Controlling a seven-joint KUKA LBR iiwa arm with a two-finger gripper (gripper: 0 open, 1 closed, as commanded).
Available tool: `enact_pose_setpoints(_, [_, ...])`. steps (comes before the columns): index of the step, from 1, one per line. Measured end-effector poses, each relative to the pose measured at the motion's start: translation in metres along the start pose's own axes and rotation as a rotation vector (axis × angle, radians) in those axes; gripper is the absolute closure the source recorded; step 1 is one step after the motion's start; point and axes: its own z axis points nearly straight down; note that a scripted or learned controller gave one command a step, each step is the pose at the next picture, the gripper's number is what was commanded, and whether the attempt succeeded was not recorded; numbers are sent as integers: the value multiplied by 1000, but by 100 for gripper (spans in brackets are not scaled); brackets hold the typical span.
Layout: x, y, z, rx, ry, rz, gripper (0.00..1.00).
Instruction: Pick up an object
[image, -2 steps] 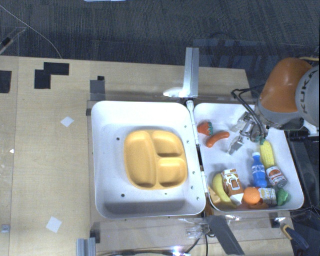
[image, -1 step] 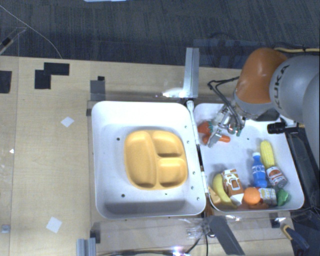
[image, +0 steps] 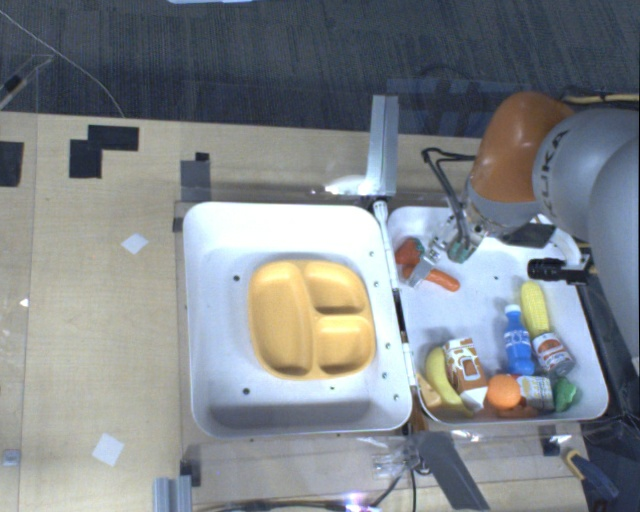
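The carrot (image: 441, 281) is a short orange-red piece lying on its side near the back left corner of the right bin (image: 590, 402), pointing toward the middle of the bin. Just beside it, against the bin's left wall, sits a rounder reddish-orange item (image: 407, 256); whether the two touch cannot be told.

The left bin (image: 215, 300) holds a yellow divided tray (image: 309, 317) with one long compartment on its left and two smaller ones on its right.

The right bin carries the rest of the clutter along its front. A banana (image: 437, 376) lies against the left wall, with a small brown-and-white carton (image: 463, 364) beside it and an orange (image: 505, 392) in front of that. Farther right stand a blue bottle (image: 517, 343), a yellow corn cob (image: 535, 307), a small can (image: 552, 352) and something green (image: 566, 395) in the corner.

The gripper (image: 437, 262) hangs low over the back left part of the right bin, just above the carrot's near end. The view is too small to tell how wide it is set or whether it touches the carrot.
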Motion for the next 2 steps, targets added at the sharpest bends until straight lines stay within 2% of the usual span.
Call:
enact_pose_setpoints(1, [44,21,-101,-8,-17,13,0])
enact_pose_setpoints(2, [9,-64,-62,2,-9,115,0])
